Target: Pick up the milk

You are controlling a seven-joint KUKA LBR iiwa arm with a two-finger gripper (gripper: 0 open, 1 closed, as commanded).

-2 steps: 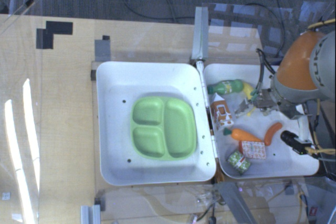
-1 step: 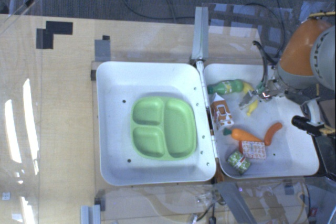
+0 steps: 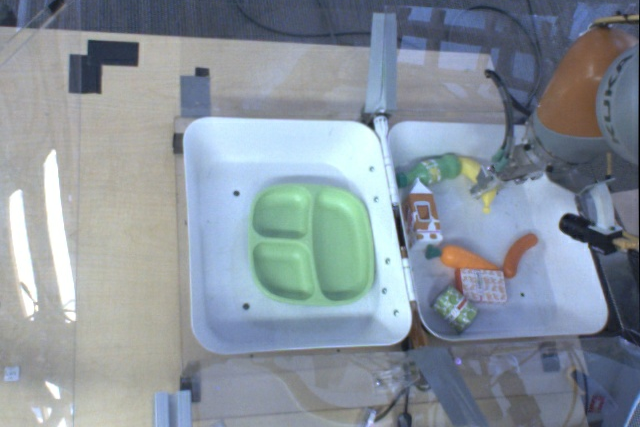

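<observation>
Milk [image 3: 424, 219] is a small carton, house-shaped with a pitched white top and an orange-brown printed front, lying in the right bin [image 3: 570, 315] hard against its left wall, just beside the divider between the two bins. Cardboard look, matte, boxy edges. Near it: a green bottle-like item [image 3: 432, 169] up top with a yellow piece [image 3: 470, 166] touching its end, an orange carrot [image 3: 470, 258] just below the milk, a curved orange-red sausage shape [image 3: 519, 252] beside that, a flat red-and-white packet [image 3: 483, 285], and a green patterned wrapped piece [image 3: 453, 308] near the bin's front edge. All look like smooth plastic toy food. Left bin [image 3: 210, 215] holds a light green divided plate [image 3: 311, 243], three compartments, glossy, rounded corners. Both bins are shallow white plastic. Gripper [image 3: 497, 173] hangs over the right bin's upper part, well apart from the milk; can't tell its open or closed state. Grey arm [image 3: 600, 115] with orange band enters from the right.
</observation>
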